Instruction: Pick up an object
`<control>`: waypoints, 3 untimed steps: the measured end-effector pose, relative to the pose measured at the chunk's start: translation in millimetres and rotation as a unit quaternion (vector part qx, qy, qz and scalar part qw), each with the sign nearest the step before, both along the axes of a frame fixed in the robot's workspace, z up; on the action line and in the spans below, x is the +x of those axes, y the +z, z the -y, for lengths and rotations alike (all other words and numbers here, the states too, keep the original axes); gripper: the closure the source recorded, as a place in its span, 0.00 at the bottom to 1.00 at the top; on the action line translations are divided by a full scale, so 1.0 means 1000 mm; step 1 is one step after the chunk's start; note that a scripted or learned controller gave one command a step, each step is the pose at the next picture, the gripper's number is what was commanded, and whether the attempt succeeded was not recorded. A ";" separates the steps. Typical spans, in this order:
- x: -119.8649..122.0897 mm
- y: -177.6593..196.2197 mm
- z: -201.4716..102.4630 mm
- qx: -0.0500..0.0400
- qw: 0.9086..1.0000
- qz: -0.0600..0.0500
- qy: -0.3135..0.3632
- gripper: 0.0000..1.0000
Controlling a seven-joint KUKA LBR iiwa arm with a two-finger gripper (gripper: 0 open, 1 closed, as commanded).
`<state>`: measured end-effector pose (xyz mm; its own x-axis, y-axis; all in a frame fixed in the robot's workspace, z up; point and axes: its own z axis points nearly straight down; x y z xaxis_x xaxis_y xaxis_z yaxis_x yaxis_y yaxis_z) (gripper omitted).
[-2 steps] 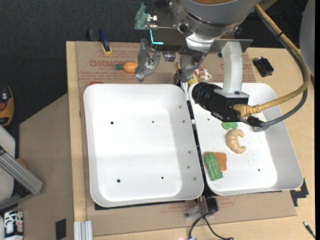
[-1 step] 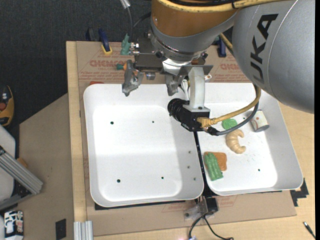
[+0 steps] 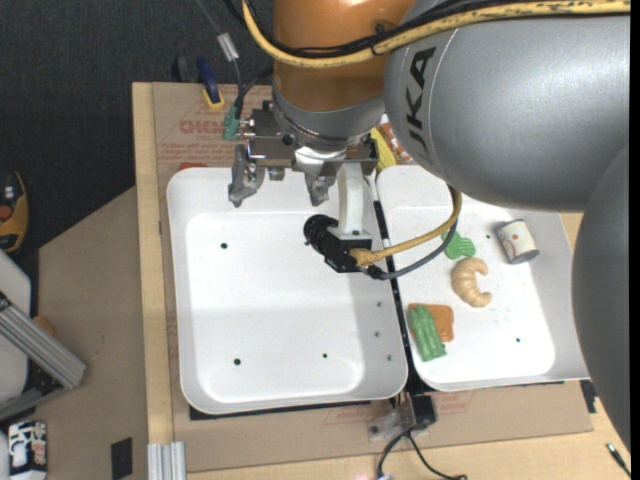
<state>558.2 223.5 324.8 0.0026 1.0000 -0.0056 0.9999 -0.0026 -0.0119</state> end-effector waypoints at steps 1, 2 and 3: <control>0.070 -0.093 0.001 0.001 1.000 0.002 0.000 0.00; 0.070 -0.075 -0.001 0.003 1.000 0.007 0.001 1.00; 0.027 -0.112 0.044 0.001 1.000 0.001 -0.001 1.00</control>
<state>584.8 179.2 212.7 0.0049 1.0000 -0.0030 0.9999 -0.0049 -0.0093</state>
